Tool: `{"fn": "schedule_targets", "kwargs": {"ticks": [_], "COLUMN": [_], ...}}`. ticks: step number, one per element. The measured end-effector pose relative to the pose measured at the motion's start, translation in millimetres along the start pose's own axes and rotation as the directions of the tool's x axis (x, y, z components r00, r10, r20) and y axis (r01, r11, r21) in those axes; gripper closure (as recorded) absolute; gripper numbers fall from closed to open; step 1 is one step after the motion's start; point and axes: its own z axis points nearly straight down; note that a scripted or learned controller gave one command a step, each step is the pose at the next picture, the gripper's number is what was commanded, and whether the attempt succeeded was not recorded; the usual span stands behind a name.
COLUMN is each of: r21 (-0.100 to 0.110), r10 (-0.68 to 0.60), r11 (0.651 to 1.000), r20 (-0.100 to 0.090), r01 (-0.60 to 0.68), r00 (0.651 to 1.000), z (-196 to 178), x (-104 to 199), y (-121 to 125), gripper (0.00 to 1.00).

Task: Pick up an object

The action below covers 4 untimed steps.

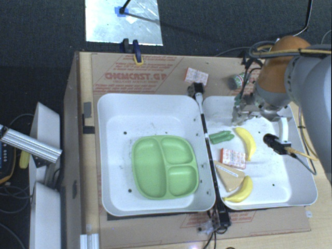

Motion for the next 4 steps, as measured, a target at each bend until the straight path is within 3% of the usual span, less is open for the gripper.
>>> {"fn": "schedule_targets", "kwargs": {"ticks": [1, 2, 3, 4], "r21": [0.000, 0.004, 0.001, 0.000], "r10": [0.000, 0.004, 0.002, 0.001], "r11": [1.000, 1.000, 1.000, 1.000], "r20": [0.000, 0.001, 0.001, 0.000], "r01": [0.000, -0.004, -0.002, -0.001], "r00": [1.000, 1.000, 1.000, 1.000], "z": [0, 11, 0, -95], "x": [0, -20, -20, 23], "y": [0, -32, -31, -60], "gripper": [0.00, 0.00, 1.00, 1.00]}}
